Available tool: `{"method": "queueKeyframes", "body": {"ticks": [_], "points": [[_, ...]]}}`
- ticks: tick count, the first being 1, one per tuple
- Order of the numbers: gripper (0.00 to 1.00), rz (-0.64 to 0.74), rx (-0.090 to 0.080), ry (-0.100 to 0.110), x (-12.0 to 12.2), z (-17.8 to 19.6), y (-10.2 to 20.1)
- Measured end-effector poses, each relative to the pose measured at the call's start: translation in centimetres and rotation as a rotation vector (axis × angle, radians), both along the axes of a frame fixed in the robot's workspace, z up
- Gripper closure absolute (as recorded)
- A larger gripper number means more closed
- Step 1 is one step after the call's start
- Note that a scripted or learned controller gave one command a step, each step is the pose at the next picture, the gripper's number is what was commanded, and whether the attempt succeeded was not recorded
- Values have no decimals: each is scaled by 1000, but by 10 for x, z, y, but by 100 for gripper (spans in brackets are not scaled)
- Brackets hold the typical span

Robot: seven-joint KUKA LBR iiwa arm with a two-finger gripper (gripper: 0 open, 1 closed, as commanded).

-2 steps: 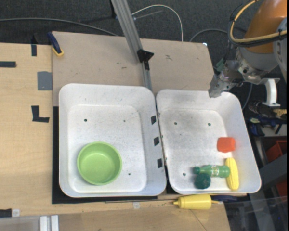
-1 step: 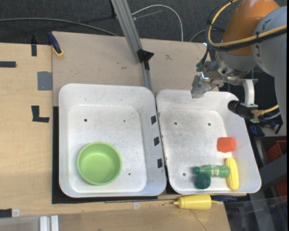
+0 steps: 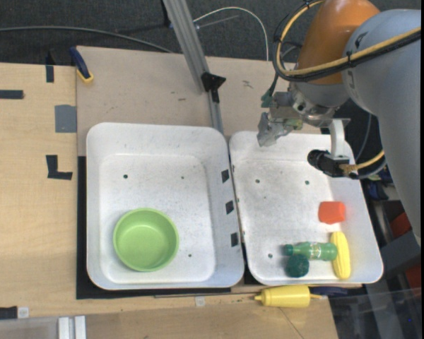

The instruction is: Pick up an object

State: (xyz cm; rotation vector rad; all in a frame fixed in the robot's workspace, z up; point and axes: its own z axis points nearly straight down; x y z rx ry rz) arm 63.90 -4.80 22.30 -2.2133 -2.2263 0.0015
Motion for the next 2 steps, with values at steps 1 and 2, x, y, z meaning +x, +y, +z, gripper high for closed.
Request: {"method": "queueKeyframes", "body": {"ticks": [1,2], "points": [[100,2,1,-2,3,11,54],[100,1,1,-2,12,18,109]]}}
